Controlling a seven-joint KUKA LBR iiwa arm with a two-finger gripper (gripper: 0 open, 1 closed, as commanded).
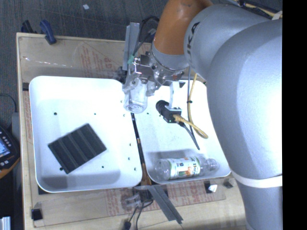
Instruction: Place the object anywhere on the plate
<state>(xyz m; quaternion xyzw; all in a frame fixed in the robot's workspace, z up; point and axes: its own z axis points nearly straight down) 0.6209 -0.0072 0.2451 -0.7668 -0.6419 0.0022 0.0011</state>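
Grey housing with an orange band above the wrist carries the tool (136, 83), which hangs over the seam between the two white bins, toward their far end. Tool state: this view does not show whether it is released or clenched. Directly beneath the tool, touching it or just below it, is a clear cup-like vessel (135, 102) with a round rim. It is judged to be the task's thing, though a grasp on it cannot be confirmed. Handling estimate: light, stiff but thin-walled, smooth and therefore slippery; fragile if it is glass. Recommended hold: across the side wall near mid-height, with moderate force, so that the wall neither cracks nor slides out. In the left bin (57, 99), the plate (76, 148) lies flat on the near part of the floor. It is dark, rectangular and ribbed, turned at a slant to the bin walls, and well apart from the tool. The ribs may let a round base rock, so a gentle set-down is advised. In the right bin (160, 140), along the near wall, a clear plastic bottle (184, 168) with a label lies on its side, well apart from the tool; it is expected to roll easily. Both bins rest on the counter (72, 56).
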